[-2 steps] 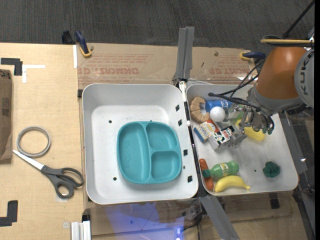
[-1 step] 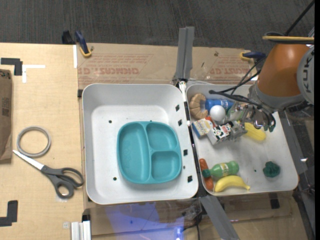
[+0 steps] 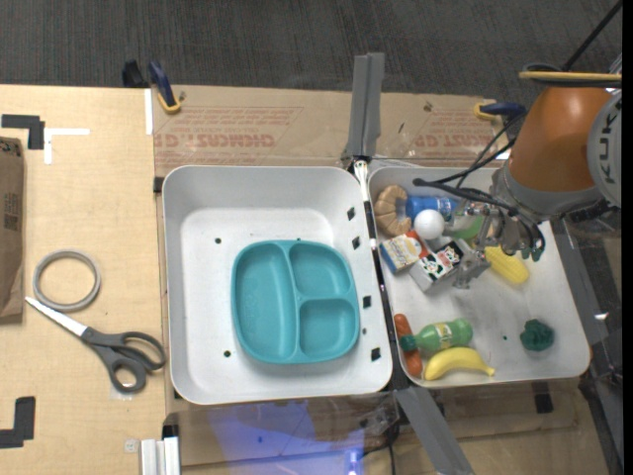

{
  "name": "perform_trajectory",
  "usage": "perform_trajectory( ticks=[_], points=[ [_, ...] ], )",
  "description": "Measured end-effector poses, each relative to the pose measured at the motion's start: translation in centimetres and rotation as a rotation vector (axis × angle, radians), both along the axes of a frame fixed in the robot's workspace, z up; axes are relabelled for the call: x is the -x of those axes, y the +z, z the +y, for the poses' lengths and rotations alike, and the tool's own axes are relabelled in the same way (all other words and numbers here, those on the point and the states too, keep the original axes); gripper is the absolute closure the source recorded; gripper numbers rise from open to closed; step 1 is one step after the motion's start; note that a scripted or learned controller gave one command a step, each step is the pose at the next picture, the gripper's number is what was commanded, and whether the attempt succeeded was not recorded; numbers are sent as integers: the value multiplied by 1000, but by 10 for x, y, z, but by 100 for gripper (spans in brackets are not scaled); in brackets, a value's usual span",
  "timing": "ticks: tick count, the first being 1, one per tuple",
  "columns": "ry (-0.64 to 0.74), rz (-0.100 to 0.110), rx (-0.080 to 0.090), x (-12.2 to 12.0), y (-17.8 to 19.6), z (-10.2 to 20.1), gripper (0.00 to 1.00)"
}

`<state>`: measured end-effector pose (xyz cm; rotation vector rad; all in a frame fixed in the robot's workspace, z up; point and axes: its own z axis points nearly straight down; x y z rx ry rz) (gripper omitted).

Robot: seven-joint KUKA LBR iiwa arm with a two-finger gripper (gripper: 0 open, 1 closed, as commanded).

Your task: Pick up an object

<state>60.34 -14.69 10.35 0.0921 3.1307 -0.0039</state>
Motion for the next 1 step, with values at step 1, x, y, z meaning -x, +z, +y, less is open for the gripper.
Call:
perform_trajectory(
  ticks=[1],
  points=[
    [-178, 6, -3, 39, -11, 17, 0]
  ],
)
